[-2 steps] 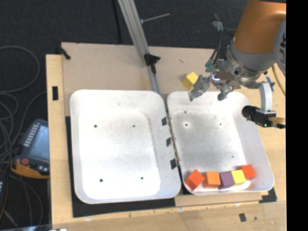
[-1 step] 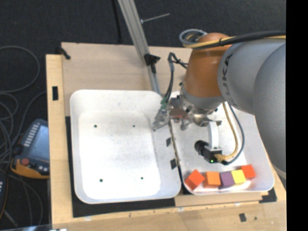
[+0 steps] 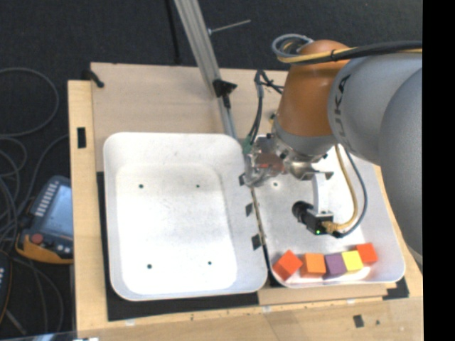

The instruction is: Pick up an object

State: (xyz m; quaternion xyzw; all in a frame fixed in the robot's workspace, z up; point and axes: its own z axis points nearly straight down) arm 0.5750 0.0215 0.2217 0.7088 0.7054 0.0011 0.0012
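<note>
Several small blocks lie in a row along the near edge of the right bin [image 3: 389, 222]: a red-orange block [image 3: 288, 263], an orange block [image 3: 313, 263], a purple block [image 3: 334, 263], a yellow block [image 3: 352, 261] and another red-orange block [image 3: 367, 253]. My gripper [image 3: 264, 165] hangs below the orange wrist band over the far left part of the right bin, close to the wall between the bins. It is well back from the row of blocks, and I see nothing held in it.
The left bin [image 3: 170, 212] lies beside the right one. A slanted metal rail [image 3: 201, 45] rises at the back. A black fitting with cables [image 3: 313, 217] hangs from the wrist over the right bin. A handheld controller [image 3: 50, 215] lies left of the bench.
</note>
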